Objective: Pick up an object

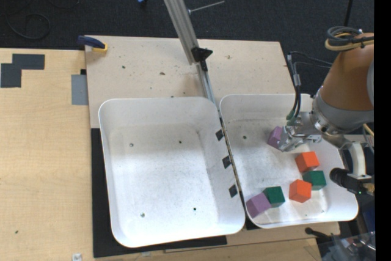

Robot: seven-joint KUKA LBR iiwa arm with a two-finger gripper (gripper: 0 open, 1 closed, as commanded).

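My gripper (292,140) is low in the right bin (253,162), at its upper middle. A purple block (275,136) sits right against the gripper's left side; whether it is held I cannot make out. Just below and to the right lies an orange block (306,161). Further down are a green block (316,179) and a second orange block (300,191). Near the bin's front edge, another green block (275,195) touches a second purple block (258,203).
The left bin (165,174) sits beside the right one, with a divider and black clips (225,161) between them. A slanted aluminium post (181,18) rises behind the bins. The arm's grey and orange body (348,88) overhangs the right bin's right side.
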